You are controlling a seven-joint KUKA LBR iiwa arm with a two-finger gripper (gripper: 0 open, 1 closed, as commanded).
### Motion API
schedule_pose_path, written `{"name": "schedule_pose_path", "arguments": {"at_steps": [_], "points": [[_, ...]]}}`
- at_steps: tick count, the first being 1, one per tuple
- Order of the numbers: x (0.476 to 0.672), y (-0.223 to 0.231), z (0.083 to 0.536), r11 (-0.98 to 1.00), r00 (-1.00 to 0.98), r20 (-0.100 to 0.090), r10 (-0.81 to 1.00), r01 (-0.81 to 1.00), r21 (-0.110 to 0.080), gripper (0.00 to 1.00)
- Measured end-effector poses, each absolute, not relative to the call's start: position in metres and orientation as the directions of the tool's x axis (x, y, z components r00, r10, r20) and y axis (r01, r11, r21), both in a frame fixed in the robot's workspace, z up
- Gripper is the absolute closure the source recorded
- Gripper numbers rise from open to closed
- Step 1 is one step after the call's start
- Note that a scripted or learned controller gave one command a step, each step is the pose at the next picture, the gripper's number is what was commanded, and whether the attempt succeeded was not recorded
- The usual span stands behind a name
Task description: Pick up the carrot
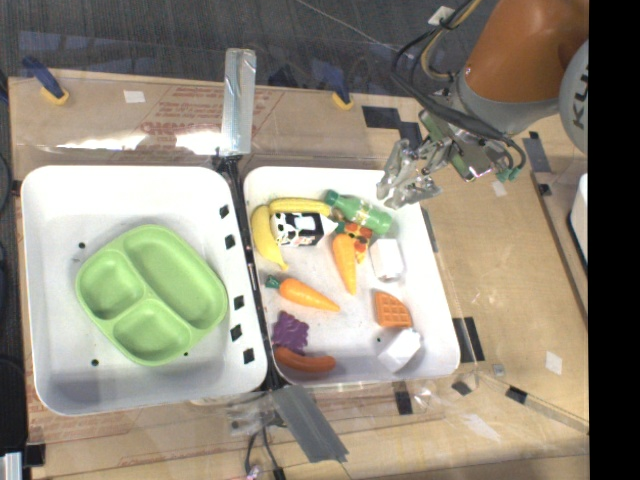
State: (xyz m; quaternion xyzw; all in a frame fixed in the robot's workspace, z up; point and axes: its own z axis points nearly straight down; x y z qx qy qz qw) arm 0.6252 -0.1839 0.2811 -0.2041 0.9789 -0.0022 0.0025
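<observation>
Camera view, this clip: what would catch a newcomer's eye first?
Likely the bright green divided plate, alone in the left bin. Next, the right bin crowded with toy food: two carrots near its middle, a banana toward the far left corner and a waffle to the right. The gripper hangs over that bin's far right corner, beside a green bottle.

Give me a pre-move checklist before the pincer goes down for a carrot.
1. Target visible: ok, one carrot lies mid-bin, a second carrot beside the white block.
2. Which carrot is meant: cannot tell.
3. Pincer over a carrot: not ok, it hangs at the right bin upper right edge.
4. Pincer carrying nothing: ok.
5. Neighbours close: not ok, green bottle touches second carrot's top.
</observation>
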Motion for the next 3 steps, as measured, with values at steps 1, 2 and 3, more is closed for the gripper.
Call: {"name": "schedule_pose_path", "arguments": {"at_steps": [1, 2, 3], "points": [[0.643, -0.152, 0.289, 0.782, -0.782, -0.005, -0.623, -0.623, -0.005, 1.00], [0.556, -0.185, 0.269, 0.663, -0.663, 0.000, -0.749, -0.749, 0.000, 1.00], [0.514, -0.131, 0.309, 0.665, -0.665, -0.003, -0.747, -0.747, -0.006, 1.00]]}}
